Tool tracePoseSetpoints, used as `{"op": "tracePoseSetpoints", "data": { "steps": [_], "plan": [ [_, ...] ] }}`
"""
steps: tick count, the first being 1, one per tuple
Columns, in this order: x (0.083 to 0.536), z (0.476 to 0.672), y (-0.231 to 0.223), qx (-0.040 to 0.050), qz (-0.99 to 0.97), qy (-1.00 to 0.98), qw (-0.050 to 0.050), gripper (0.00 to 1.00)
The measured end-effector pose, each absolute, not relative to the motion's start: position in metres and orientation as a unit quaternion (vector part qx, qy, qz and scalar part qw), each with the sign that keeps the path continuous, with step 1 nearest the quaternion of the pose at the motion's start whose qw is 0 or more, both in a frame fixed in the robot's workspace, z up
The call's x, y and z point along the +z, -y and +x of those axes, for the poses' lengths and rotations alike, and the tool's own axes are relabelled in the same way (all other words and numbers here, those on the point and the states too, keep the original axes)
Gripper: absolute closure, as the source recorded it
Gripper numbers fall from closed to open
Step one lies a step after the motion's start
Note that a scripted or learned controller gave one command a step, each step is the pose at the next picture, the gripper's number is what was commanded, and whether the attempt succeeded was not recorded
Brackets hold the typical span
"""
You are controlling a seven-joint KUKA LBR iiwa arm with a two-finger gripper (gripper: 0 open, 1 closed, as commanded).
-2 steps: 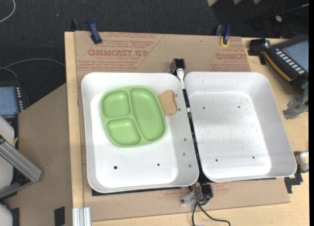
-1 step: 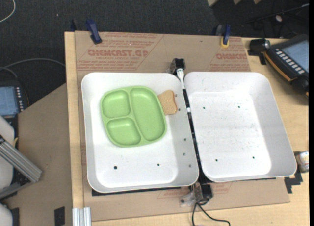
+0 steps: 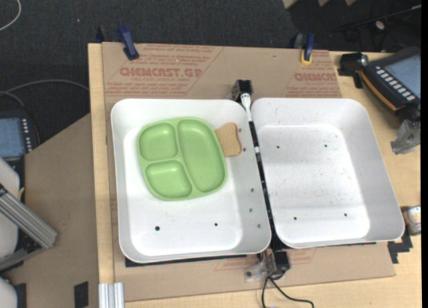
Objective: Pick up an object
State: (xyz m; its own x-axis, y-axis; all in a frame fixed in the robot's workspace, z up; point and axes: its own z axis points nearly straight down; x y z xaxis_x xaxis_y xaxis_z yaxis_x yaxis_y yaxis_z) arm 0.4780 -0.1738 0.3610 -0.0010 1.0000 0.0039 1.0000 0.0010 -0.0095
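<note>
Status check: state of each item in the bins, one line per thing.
green divided plate: right way up, flat in the left bin, all three compartments bare.
tan piece: lying flat, tucked against the plate's right edge, touching it.
right bin: sits flush beside the left bin, floor speckled with dark flecks.

Two shallow white bins (image 3: 314, 233) side by side, one green divided plate (image 3: 182, 158) with three compartments, one tan flat piece (image 3: 229, 139), two blue clamps (image 3: 127, 42), one brown board (image 3: 167, 71)
</note>
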Motion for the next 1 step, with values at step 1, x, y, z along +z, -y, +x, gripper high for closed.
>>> {"op": "tracePoseSetpoints", "data": {
  "steps": [1],
  "plan": [
    [0.4723,0.4959,0.2252,-0.0021,-0.708,0.706,-0.008,1.00]
  ]
}}
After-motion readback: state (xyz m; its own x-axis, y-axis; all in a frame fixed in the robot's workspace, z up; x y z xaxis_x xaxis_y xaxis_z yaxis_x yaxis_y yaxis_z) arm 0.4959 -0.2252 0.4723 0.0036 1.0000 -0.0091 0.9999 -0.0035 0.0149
